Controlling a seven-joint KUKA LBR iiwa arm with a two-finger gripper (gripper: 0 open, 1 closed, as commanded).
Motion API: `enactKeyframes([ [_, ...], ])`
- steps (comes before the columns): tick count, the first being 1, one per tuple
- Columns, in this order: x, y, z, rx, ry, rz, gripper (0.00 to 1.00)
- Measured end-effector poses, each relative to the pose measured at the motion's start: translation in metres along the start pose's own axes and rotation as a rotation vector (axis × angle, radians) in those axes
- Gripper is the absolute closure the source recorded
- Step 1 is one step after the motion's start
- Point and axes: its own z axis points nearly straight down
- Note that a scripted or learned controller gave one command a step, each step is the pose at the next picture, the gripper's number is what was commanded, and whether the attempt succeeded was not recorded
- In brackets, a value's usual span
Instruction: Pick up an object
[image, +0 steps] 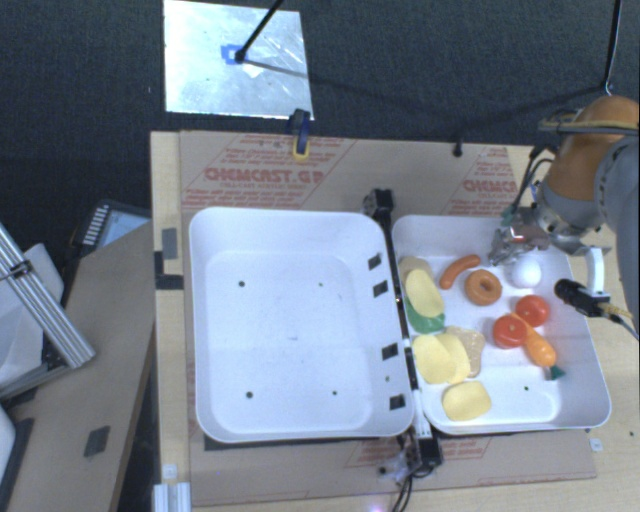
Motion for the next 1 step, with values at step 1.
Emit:
enactKeyframes([
  [1, 0.0, 0.0, 0.0, 0.0, 0.0, 0.0, 1.0],
])
